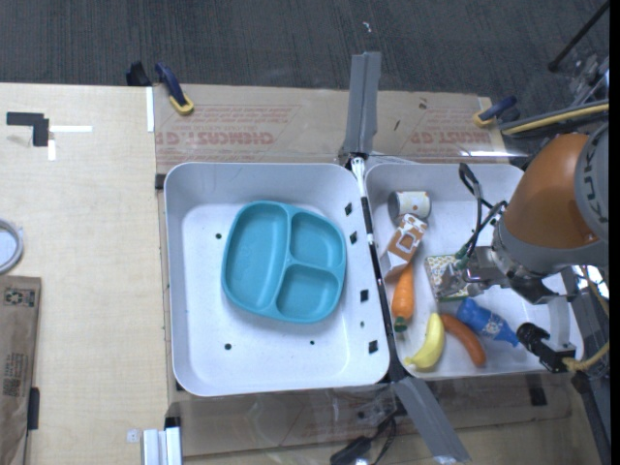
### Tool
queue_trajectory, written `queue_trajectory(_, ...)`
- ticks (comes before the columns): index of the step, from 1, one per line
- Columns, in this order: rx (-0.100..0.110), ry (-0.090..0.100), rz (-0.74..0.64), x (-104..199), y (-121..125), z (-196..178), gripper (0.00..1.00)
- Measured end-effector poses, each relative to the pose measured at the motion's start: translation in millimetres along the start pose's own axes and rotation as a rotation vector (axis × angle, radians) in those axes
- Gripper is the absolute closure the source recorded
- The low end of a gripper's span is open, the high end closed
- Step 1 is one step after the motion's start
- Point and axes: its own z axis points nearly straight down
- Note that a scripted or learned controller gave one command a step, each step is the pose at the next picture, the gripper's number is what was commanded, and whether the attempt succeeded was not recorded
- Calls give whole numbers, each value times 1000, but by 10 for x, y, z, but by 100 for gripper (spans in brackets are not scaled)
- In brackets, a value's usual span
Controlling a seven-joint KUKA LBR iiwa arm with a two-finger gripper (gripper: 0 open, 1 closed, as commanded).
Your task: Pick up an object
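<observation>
The right bin (441,170) holds several small items. At its back lies a white cup (412,203), with an orange and white carton (407,238) just in front of it. A carrot (403,294), a banana (427,343) and an orange sausage-shaped piece (464,338) sit near the front. A blue bottle-like item (489,324) lies on its side at the front right. My gripper (467,277) is low in this bin, over a patterned packet (444,267) and just above the blue item. The wrist hides what is right under it.
The left bin (184,289) carries a teal divided plate (285,261). A grey divider post (363,105) stands behind the seam between the bins. The arm's orange band (552,197) overhangs the right bin's right side. Tape roll (8,248) lies at far left.
</observation>
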Motion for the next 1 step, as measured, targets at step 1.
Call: queue_trajectory(1, -4, -2, -132, 661, 442, -1240, 100)
